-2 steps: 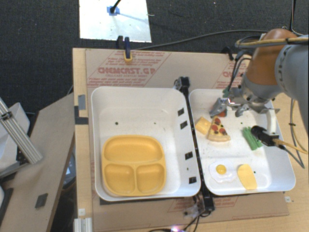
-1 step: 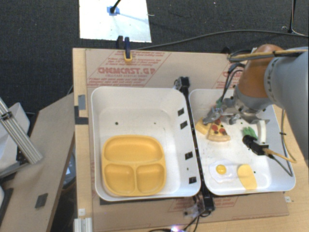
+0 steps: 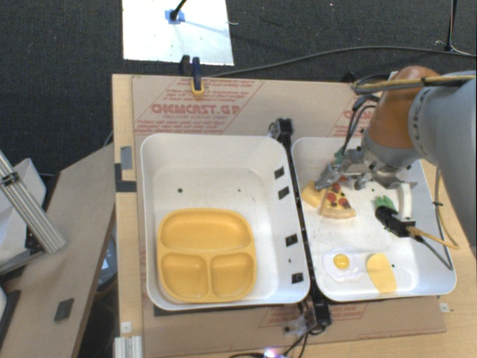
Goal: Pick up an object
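The left bin point(image 3: 216, 166) holds one thing, a yellow tray point(image 3: 207, 254). It lies flat toward the near left corner and fills much of the floor. It has one long compartment at the far side and two smaller ones at the near side, all bare.

The right bin point(image 3: 426, 263) touches the left bin along their shared edge and holds the small things. Farthest left in it, near the dividing wall, lies a pale yellow wedge point(image 3: 311, 195). The gripper point(image 3: 332, 176) hangs just above and beside this wedge, over the far half of the bin, on the grey arm point(image 3: 440, 125) that comes in from the right. I cannot tell whether the gripper is spread or closed, and nothing shows pinched in it.

The pizza slice point(image 3: 337, 202) lies flat on the bin floor, right below the gripper and touching or nearly touching the wedge. It is a small tan triangle with red and dark spots on top and a thicker crust edge on its near side.

Nearer the front lies a fried egg point(image 3: 341, 263), white with a round yellow yolk. A flat yellow slab point(image 3: 381, 272) sits just beside it to the right. A small green piece point(image 3: 384, 201) lies right of the pizza slice, apart from it.
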You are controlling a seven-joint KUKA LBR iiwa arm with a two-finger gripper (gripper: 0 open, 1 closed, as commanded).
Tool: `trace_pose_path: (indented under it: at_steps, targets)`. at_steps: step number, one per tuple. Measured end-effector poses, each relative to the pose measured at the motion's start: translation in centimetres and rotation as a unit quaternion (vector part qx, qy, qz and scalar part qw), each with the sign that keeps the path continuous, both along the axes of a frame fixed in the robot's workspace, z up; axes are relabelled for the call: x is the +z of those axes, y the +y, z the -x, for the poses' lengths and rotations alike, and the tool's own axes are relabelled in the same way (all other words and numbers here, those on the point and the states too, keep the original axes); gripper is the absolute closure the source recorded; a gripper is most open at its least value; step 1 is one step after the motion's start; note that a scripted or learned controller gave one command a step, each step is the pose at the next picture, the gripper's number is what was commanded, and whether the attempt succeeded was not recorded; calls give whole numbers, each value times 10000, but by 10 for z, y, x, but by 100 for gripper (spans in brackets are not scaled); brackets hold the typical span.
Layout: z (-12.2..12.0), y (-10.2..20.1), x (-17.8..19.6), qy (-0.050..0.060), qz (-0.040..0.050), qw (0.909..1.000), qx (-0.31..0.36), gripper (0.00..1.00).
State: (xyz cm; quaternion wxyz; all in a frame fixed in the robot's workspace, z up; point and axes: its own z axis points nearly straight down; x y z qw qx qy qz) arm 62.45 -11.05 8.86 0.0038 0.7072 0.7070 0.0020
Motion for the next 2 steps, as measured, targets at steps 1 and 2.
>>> trace_pose_path:
  at_steps: [1,2]
  targets:
    - [-1,1,11,-23,-4,10000,-1,100]
    - [4,-3,72,4,-6,10000,-6,100]
